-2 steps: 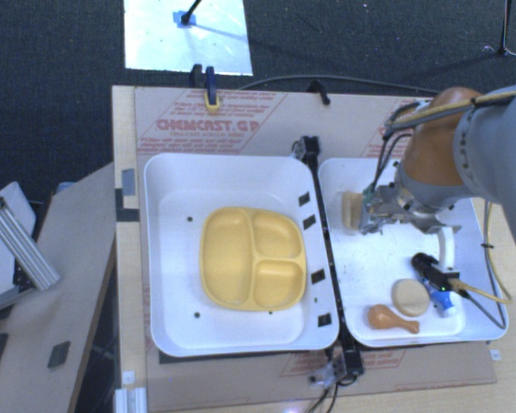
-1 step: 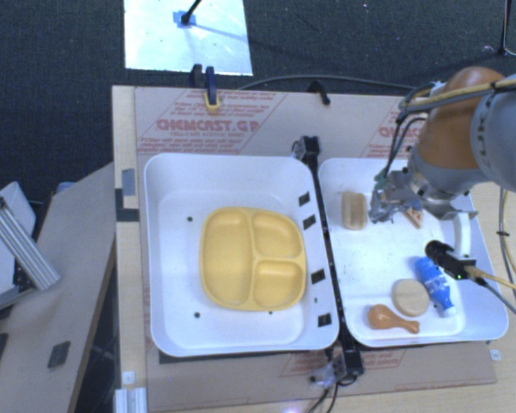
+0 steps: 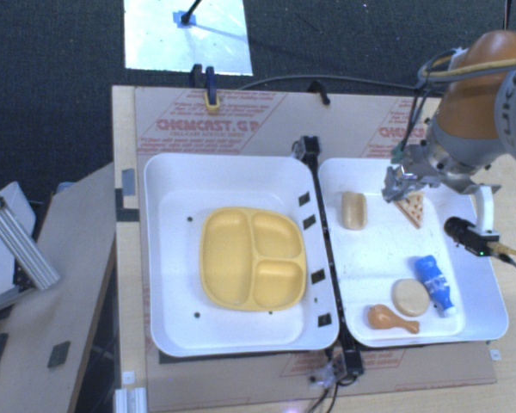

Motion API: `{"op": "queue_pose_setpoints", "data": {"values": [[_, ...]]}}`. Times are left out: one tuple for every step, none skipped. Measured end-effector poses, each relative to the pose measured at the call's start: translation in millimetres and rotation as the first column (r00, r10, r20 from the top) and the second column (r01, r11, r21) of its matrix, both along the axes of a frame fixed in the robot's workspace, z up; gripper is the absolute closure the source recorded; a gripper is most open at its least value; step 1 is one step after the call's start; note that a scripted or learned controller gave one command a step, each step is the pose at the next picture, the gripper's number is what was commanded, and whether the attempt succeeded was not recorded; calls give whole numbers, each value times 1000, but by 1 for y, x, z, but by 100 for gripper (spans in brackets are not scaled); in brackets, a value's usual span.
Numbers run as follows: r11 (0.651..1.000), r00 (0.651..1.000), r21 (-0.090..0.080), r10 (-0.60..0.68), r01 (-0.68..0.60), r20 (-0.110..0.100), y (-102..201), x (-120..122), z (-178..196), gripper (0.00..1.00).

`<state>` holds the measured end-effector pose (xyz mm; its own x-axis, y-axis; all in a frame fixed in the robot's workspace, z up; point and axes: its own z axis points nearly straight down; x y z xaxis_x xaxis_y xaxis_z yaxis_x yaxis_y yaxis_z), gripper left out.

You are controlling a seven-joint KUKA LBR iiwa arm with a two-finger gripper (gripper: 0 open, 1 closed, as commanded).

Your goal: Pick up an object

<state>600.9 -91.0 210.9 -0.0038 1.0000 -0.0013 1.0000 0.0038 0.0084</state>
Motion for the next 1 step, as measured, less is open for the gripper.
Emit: {"op": "queue_pose_setpoints", "data": {"values": [[1000,1000,1,0,0,-4,0,1,26,100]]}}
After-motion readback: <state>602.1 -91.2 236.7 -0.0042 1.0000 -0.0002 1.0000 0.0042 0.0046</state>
